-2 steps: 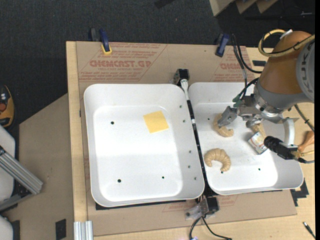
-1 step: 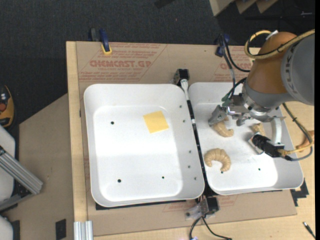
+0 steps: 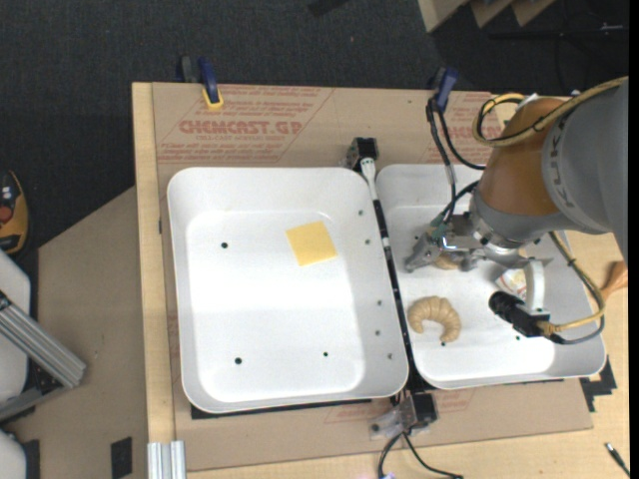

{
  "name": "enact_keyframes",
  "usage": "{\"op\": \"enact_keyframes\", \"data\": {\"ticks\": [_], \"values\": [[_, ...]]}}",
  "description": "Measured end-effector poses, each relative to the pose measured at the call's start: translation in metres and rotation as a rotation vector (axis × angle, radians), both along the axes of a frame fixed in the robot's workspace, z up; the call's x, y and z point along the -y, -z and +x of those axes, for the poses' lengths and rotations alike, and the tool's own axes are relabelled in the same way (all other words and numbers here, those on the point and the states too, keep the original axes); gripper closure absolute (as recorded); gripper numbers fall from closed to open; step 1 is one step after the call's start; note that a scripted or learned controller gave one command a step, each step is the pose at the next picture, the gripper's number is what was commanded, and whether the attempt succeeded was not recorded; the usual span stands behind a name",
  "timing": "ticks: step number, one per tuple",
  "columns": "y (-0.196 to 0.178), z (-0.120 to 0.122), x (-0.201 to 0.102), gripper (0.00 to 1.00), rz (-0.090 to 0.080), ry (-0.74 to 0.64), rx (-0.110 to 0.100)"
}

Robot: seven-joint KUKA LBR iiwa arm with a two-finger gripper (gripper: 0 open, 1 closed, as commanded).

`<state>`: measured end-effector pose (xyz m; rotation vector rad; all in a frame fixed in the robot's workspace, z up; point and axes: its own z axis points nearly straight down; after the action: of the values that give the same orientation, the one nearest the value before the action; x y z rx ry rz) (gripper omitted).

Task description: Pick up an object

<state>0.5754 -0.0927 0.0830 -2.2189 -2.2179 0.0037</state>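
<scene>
So the grey arm's gripper [image 3: 431, 250] is down low in the right shallow white bin [image 3: 479, 362], near its back-left corner. Can't tell how it's set for grabbing. The tan croissant-shaped pastry [image 3: 436, 316] lies just in front, untouched. A flat yellow square slice [image 3: 312, 242] sits alone in the left white bin [image 3: 200, 267], probably dropped there.
</scene>
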Motion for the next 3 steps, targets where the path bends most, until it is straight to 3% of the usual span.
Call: {"op": "enact_keyframes", "data": {"ticks": [1,2,3], "values": [[-0.003,0.096,0.006,0.00,-0.004,-0.005,0.016],[-0.002,0.051,0.019,0.00,-0.001,0.002,-0.001],[-0.013,0.054,0.018,1.00,-0.002,0.000,0.005]]}}
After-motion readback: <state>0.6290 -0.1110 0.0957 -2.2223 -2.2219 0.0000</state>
